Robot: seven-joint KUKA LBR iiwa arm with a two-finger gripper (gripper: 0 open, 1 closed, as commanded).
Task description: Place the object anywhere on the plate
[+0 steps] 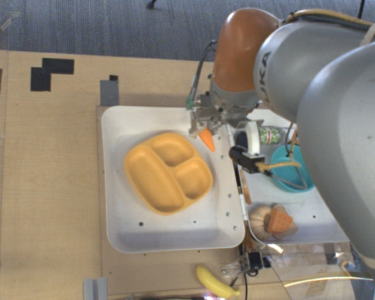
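A yellow plate (167, 172) with three compartments lies in the left white bin (122, 230). My gripper (204, 129) hangs over the bin's back right part, just past the plate's far right rim. A small orange carrot (207, 140) sits between its fingers, tip pointing down and right, above the bin floor beside the plate.
The right bin (312, 227) holds a teal bowl (292, 170), a green-labelled bottle (270, 135), a garlic bulb (260, 218) and an orange cone-shaped toy (280, 221). A banana (214, 282) lies on the bench in front of the bins. The big grey arm covers the right side.
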